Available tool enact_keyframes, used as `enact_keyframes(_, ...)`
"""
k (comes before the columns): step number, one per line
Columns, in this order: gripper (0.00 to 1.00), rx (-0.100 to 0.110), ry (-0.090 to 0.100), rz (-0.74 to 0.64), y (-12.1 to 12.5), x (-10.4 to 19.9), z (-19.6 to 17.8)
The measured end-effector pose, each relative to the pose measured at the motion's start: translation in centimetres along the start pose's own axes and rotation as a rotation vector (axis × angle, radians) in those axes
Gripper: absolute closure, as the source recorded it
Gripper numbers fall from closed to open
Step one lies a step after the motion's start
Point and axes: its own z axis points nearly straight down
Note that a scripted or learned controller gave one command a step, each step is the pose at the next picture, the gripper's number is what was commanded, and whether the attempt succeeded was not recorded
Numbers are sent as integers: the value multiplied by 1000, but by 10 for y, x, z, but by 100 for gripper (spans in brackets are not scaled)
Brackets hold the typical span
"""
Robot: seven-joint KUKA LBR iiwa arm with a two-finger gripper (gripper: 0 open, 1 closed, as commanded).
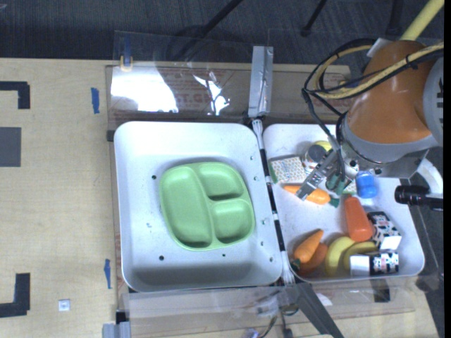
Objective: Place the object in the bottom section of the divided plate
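The grey arm with its orange band (394, 90) is reaching into the right bin (416, 263), and its tool (315, 184) is hanging low over a small orange piece (318, 197), carrot-like in shape, whose long axis is running roughly left to right across the bin floor. How far the tool is parted cannot be told, nor whether it is gripping anything. Just left of it, a speckled flat card (287, 169) is lying against the bin wall. Nearer the front edge, a smooth orange-red pepper shape (357, 219), a yellow banana (345, 251), an orange carrot toy (307, 246) and black-and-white cartons (380, 259) are crowding together. In the left bin (134, 146), the pale green divided plate (206, 205) is sitting flat, matte and rounded, with three sections. Both bins are resting on the tabletop (56, 189).
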Motion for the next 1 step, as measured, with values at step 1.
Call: enact_keyframes(1,100,6,10,-73,57,77,55)
